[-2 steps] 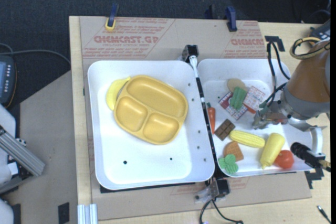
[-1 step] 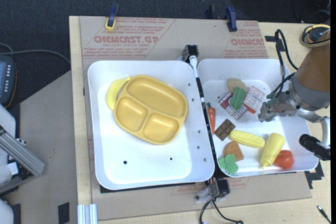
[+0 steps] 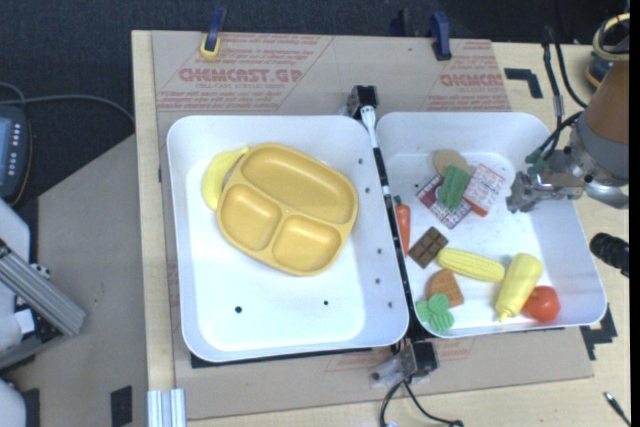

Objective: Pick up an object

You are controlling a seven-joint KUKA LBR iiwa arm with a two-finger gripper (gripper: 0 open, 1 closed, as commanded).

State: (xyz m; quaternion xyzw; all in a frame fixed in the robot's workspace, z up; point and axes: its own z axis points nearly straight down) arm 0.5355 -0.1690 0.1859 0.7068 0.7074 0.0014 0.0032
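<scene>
Reaching in from the right, the arm (image 3: 610, 115) carries its claw (image 3: 527, 192) low over the right bin (image 3: 572, 245), near that bin's right wall. Whether the claw is apart or together I cannot tell; it is small and partly lost against the white floor, and nothing can be seen between its tips.

Taking the right bin as the landmark, its contents lie mostly toward its middle and near edge. Just left of the claw sits a red-and-white packet (image 3: 483, 187), with a green piece (image 3: 455, 185) lying on it and a tan, rounded item (image 3: 449, 161) just behind. A small carrot (image 3: 402, 222) rests along the bin's left wall, and a brown chocolate-like square (image 3: 428, 246) lies beside it. Nearer the front edge are a corn cob (image 3: 470, 264), a yellow bottle (image 3: 516, 283) touching a red tomato (image 3: 542, 304), an orange-brown piece (image 3: 444, 287) and a green leafy toy (image 3: 436, 315).

Beside the right bin, sharing its left wall, is the left bin (image 3: 200, 315), holding a yellow divided tray (image 3: 288, 207) that covers part of a yellow round plate (image 3: 213, 180).
</scene>
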